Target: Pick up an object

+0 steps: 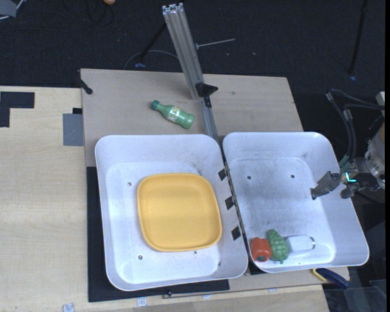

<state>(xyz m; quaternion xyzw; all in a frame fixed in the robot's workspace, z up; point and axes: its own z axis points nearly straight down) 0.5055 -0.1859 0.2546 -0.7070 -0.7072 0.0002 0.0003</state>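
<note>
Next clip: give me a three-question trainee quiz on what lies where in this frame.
1. True or false: the yellow plate lies in the right bin.
2. Where does the green bottle lie? A) in the left bin B) on the bench behind the bins C) on the plate
3. Fill in: the red and green items sit in the right bin's ____ corner, away from the gripper.

Key: 1 false; 2 B; 3 near left.

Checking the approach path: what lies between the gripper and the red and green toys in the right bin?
Bare bin floor separates the gripper from the toys, seen in the camera view.
</note>
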